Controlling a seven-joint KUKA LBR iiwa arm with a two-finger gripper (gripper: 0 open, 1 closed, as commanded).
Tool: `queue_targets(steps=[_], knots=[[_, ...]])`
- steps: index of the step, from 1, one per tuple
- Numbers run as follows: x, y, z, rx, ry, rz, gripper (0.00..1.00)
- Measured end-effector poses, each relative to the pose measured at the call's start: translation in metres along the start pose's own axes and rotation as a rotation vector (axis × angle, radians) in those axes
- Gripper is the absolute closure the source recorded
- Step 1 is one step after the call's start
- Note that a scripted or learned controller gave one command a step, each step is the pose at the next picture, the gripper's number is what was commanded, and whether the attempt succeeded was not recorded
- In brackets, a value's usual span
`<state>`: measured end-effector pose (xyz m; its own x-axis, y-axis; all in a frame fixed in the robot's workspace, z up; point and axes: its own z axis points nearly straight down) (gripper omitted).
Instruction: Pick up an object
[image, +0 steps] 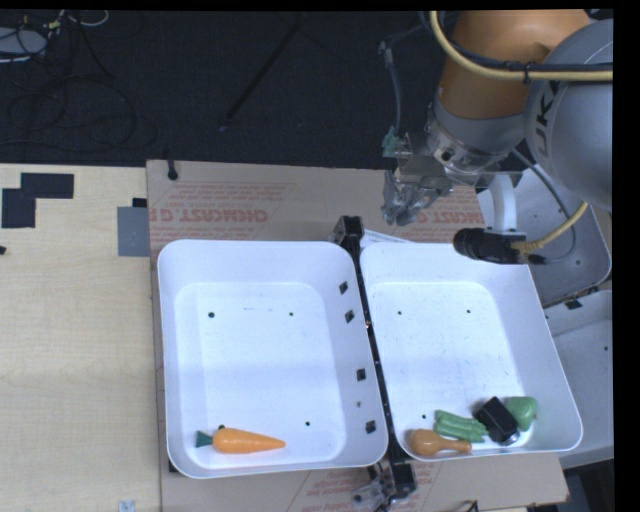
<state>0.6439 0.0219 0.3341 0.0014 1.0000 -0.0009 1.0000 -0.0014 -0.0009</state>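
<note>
Two white bins (260, 262) rest on brown cardboard (260, 205).

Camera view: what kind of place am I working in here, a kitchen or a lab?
Most likely a robotics lab bench for pick tests. Two white bins sit side by side on cardboard, holding toy food such as a plastic carrot; the tool hangs above them, and loose cables lie on the dark floor behind.
</note>
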Motion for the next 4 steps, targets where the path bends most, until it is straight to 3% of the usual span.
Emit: queue_targets(steps=[1, 2, 3, 4], knots=[[0.057, 0.000, -0.023, -0.001, 0.002, -0.006, 1.00], [0.152, 0.000, -0.063, -0.003, 0.003, -0.010, 1.00], [0.207, -0.001, -0.050, 0.002, 0.001, -0.006, 1.00], [0.132, -0.001, 0.001, 0.008, -0.004, 0.005, 1.00]])
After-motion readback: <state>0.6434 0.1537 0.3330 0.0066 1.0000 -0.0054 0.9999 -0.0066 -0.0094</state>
